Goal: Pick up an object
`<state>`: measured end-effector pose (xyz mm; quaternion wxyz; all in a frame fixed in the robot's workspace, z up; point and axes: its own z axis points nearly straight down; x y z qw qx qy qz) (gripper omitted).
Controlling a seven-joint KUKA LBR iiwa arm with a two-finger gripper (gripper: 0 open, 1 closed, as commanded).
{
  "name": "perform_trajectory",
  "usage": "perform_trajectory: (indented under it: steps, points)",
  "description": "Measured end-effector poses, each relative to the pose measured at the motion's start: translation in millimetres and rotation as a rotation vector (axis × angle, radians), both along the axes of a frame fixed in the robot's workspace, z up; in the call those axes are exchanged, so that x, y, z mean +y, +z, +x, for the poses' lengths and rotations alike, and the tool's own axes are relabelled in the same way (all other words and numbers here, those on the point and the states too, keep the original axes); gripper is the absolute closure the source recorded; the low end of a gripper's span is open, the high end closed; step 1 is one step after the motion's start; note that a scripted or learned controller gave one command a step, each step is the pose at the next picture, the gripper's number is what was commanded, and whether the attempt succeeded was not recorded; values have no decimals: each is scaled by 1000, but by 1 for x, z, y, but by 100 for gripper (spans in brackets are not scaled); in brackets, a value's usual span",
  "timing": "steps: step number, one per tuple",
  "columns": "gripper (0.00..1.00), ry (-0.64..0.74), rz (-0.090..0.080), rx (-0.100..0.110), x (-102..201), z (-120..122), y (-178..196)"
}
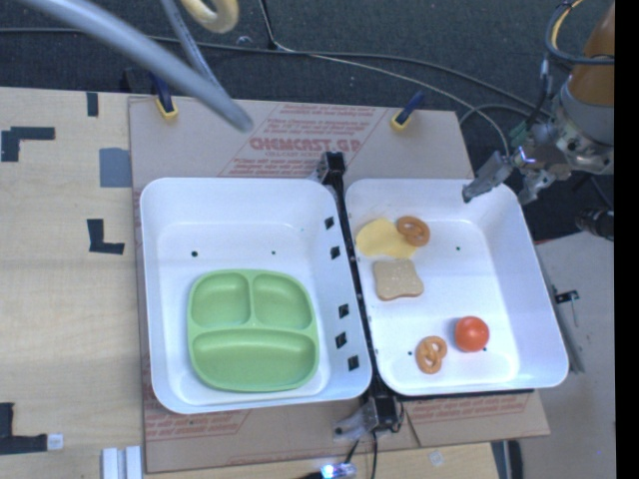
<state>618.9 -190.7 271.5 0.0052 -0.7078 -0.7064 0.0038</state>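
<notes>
Pincer (496,181) above right bin's (534,267) far corner, nothing between its fingers; whether released or clenched, cannot tell.
Tomato (472,333), pretzels (431,353), bread (397,280) lie loose in that bin, reachable from above.

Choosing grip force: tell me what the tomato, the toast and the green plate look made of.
Tomato: smooth glossy plastic, judging by its highlight. Toast: matte tan, probably plastic or foam; unclear. Green plate: moulded plastic, satin sheen, uniform colour, three compartments.
</notes>
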Motion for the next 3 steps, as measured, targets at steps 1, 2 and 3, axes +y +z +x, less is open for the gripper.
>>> perform_trajectory:
  steps: [1,2,3]
  points:
    - [0,4,-3,-12,1,2,7]
    - [0,2,-2,-6,-3,-7,-52]
    - [0,3,-3,-9,-9,-3,-98]
